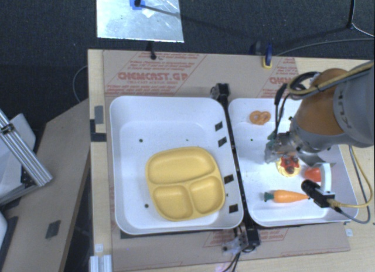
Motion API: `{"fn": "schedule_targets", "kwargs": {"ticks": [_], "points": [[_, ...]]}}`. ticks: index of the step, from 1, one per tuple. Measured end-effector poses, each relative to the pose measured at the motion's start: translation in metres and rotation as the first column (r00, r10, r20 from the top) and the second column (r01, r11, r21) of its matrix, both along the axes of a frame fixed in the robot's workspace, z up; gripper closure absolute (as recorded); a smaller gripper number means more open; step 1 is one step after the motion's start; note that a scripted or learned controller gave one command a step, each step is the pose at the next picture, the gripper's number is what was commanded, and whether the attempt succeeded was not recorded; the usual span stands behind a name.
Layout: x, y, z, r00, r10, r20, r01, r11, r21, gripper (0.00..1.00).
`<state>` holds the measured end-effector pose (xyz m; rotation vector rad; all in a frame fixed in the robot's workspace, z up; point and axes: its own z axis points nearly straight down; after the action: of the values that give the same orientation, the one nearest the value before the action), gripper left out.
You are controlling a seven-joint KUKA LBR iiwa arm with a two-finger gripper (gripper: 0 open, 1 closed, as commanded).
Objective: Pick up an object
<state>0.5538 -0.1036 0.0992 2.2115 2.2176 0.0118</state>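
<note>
Hovering hand (285,155) over small red toy (288,164), grip state unclear, carrot (286,196) near, pretzel (259,116) well apart

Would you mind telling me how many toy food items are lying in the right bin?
4: a pretzel near the far-left corner, a carrot near the front, a small yellow-and-red piece under the arm, a red piece beside it. The arm may hide others.

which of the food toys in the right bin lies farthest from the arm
The pretzel, alone near the bin's far left corner; the carrot and the red-and-yellow piece lie by the wrist.
</note>
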Motion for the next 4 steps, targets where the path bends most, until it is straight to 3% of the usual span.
{"fn": "schedule_targets", "kwargs": {"ticks": [3,4], "points": [[-0.002,0.010,0.156,1.000,0.002,-0.005,-0.002,1.000,0.000,1.00],[-0.018,0.070,0.146,1.000,0.007,-0.012,-0.007,1.000,0.003,1.00]]}}
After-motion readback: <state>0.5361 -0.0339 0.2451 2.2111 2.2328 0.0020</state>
